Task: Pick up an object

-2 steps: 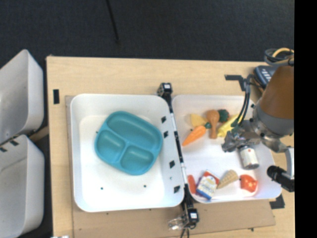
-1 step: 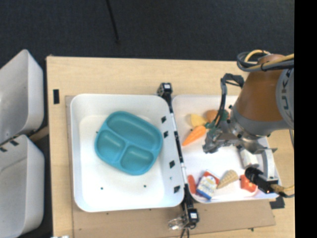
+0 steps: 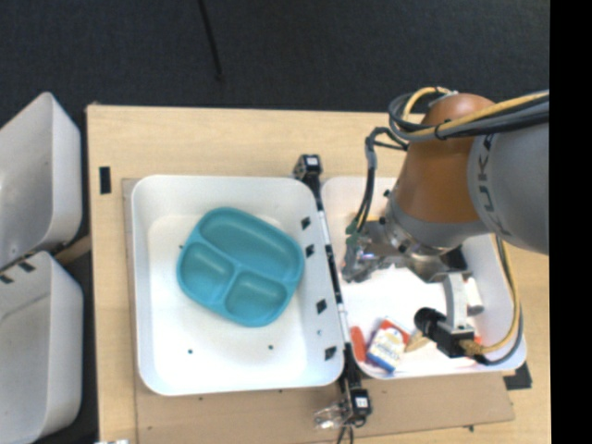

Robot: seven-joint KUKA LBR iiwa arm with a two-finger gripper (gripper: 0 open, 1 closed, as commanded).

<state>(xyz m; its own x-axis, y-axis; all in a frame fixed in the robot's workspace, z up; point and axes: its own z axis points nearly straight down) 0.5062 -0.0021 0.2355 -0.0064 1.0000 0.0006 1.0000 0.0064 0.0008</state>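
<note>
Camera view: the arm (image 3: 453, 178) enters from the right and bends down over the right bin (image 3: 495, 354). The claw (image 3: 363, 257) sits low near that bin's left wall; its state cannot be determined. A small red, white and blue packet (image 3: 384, 345) lies at the bin's near edge, long axis running diagonally. A teal divided plate (image 3: 240, 266) lies flat in the left bin (image 3: 148, 248).

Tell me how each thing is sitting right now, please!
Blue plate: lying flat, face up, in the left bin.
Small packet: lying at the near edge of the right bin, not held.
Arm: reaching low over the right bin.
</note>
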